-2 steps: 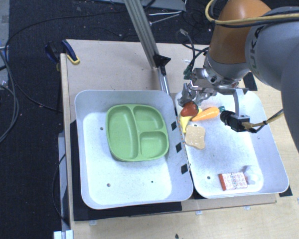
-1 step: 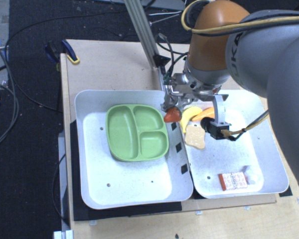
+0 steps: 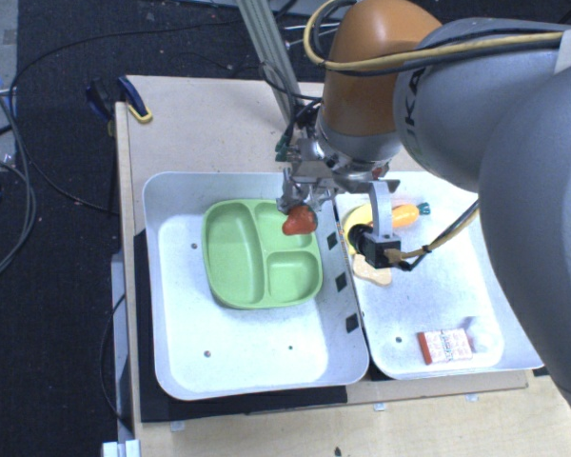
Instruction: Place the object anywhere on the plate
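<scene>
Red and small, the object [image 3: 300, 221] sits pinched at the tip of the gripper [image 3: 298, 213], hanging over the right rim of the green plate [image 3: 257, 255] in the left bin [image 3: 247, 360]. Judging by that, the carry is nearly finished and the drop comes next: a short move left over a compartment, a little lower, then letting go. Other items lie in the right bin [image 3: 457, 303].

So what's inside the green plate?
The green plate has three compartments, and the parts I can see hold nothing. A red object sits at the gripper over its upper right rim; the bit of plate underneath is covered.
</scene>
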Controlling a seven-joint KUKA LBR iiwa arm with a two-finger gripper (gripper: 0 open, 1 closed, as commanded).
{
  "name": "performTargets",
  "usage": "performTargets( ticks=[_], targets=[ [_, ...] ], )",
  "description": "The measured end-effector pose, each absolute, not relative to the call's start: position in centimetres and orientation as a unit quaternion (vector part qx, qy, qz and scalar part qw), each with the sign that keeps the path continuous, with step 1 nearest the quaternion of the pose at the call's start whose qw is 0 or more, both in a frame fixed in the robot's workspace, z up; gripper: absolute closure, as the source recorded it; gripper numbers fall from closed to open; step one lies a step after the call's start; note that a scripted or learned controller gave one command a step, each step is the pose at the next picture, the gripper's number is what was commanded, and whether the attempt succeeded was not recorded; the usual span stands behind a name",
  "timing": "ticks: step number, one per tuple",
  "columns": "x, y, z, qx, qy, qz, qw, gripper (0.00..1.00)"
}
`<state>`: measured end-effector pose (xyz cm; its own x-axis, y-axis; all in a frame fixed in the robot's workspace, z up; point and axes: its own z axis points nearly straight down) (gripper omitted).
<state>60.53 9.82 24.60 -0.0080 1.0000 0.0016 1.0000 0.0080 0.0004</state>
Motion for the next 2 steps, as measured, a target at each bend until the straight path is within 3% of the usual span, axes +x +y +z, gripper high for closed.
performTargets(
  ticks=[1,2],
  targets=[
    [59.32,15.67,23.28,-0.704,-0.710,0.0007,0.001,1.00],
    [59.40,15.35,23.34,-0.706,-0.708,0.0007,0.000,0.00]
  ],
)
